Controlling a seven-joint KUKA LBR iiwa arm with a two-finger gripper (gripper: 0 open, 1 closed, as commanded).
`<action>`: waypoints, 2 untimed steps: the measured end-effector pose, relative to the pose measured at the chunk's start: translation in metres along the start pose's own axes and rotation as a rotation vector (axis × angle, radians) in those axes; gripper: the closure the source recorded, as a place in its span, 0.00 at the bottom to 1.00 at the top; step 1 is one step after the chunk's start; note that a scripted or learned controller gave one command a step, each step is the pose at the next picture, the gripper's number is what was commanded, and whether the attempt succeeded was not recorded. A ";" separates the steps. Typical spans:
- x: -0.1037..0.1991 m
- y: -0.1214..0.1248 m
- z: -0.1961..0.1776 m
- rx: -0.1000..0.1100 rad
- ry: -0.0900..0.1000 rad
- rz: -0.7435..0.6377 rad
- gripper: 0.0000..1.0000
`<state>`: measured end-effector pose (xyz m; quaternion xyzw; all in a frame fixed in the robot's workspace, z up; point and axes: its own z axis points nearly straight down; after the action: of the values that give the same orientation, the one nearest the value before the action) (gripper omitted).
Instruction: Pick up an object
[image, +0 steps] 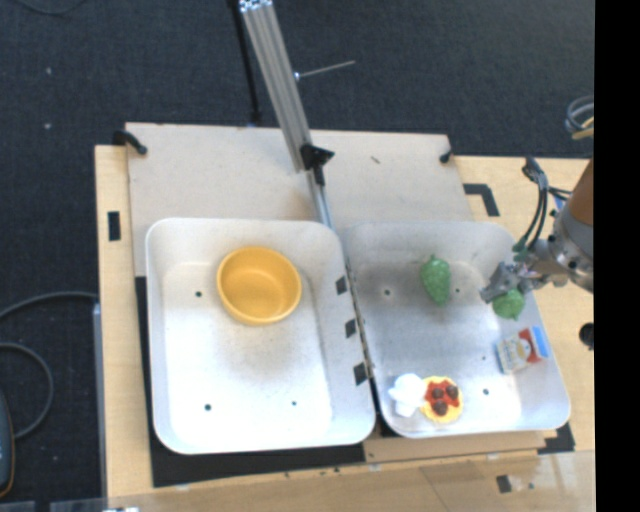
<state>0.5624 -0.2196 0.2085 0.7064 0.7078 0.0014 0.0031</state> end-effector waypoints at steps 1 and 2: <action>-0.002 -0.008 -0.052 0.001 0.000 -0.002 1.00; 0.048 -0.002 -0.048 0.005 0.001 -0.001 1.00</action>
<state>0.5605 -0.1718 0.2564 0.7061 0.7081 0.0002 0.0009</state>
